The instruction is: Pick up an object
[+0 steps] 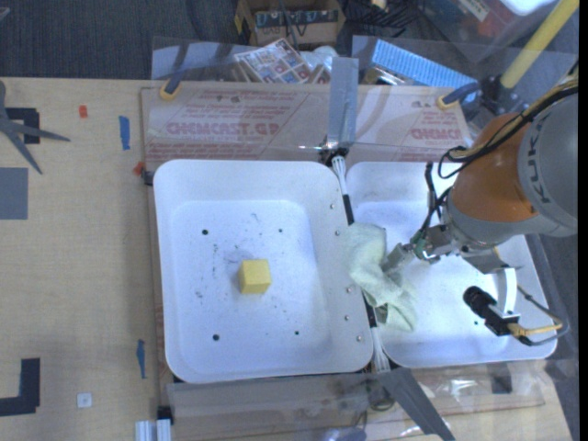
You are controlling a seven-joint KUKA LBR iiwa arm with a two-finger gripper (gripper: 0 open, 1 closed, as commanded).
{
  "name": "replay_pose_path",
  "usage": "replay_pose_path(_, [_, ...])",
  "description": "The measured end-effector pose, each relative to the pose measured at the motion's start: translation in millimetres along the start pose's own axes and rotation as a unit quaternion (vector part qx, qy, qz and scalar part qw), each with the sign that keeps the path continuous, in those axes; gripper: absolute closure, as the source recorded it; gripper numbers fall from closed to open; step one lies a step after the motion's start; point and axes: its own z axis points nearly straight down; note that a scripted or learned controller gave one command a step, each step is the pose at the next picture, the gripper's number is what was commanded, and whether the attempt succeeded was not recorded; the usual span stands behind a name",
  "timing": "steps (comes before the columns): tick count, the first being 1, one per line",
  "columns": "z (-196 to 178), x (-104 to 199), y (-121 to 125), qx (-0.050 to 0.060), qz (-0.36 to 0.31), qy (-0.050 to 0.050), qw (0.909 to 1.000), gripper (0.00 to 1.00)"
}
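The gripper (397, 257) was down in the right bin (432, 333), its tip at the right-hand edge of a crumpled pale green cloth (372, 266) and, as far as I could see, touching it. Whether it was open or closed on the fabric I could not tell from my view, so I would not call the cloth held. The cloth lay bunched against the left wall of that bin, right along the seam where the two bins met, with its lower end trailing toward the near rim. Behind the gripper the arm (496, 191) came in from the right, its orange band over the far right part of the bin. In the left bin (184, 200) I saw a small yellow block (255, 277) sitting alone near the middle of the floor, well apart from the gripper, with a few dark specks scattered around it. Both bins rested on the pale tabletop (73, 274), which carried short blue tape marks (124, 132). A clear sheet with red lettering (230, 122) stood along the far side of the bins.
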Motion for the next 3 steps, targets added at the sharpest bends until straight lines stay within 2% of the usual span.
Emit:
replay_pose_path(1, [-11.5, -0.5, 2.0, -0.004, 0.001, 0.0, 1.0, 1.0])
replay_pose_path(2, [-26.8, -38.9, 73.5, 0.005, 0.094, 0.0, 0.9956, 1.0])
replay_pose_path(3, [1.8, -90.7, 96.3, 0.002, 0.115, 0.0, 0.9934, 1.0])
